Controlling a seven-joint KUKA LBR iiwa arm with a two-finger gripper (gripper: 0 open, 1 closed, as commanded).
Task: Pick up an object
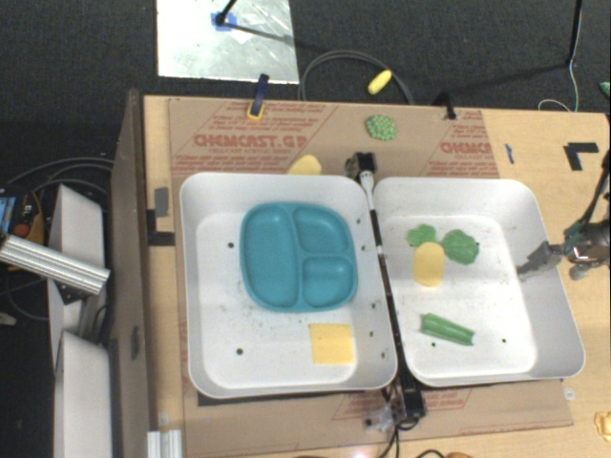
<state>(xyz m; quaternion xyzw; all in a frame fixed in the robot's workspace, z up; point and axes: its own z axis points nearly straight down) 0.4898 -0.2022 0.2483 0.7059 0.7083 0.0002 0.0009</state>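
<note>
Camera view: pincer [535, 260] hovers beside right bin [496, 198].

Cardboard-topped bench [239, 132] bears two white bins [205, 256] side by side.

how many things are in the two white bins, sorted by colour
green: 3 - leafy toy piece, round leafy toy piece, long toy pod
yellow: 2 - rounded toy piece, flat square piece
blue: 1 - divided plastic plate
total: 6

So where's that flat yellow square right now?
The yellow square lies in the left bin, near its front edge, just below the blue divided plate.
</note>
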